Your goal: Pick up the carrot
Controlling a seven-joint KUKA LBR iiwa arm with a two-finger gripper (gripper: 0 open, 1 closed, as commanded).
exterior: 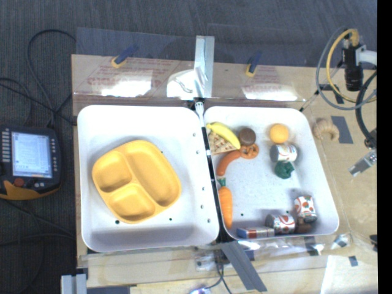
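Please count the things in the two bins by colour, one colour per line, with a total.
Yellow: 3, the plate, banana, ball
Orange: 2, the carrot, sausage
Brown: 1
Green: 1
Cans, mixed colours: 3
Total: 10

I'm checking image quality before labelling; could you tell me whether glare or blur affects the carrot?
Camera view: the carrot is evenly lit and fairly sharp against the right bin wall; glare falls on the plastic sheet behind the bins and on the cans.
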